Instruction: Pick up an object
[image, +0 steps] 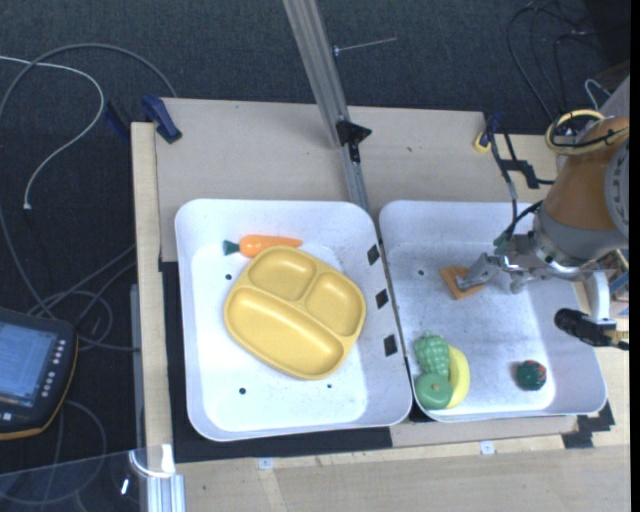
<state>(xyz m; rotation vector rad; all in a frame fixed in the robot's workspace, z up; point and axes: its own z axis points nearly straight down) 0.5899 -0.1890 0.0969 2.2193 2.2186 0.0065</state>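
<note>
The small orange block beside the end effector, whose state I cannot tell, looks light and stiff, best pinched across its narrow sides.

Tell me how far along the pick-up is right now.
Nothing looks lifted yet. The gripper is low in the right bin, right at the orange block, which lies on the bin floor. Whether it has a grasp can't be told. Closing on something and raising it clear is left.
</note>
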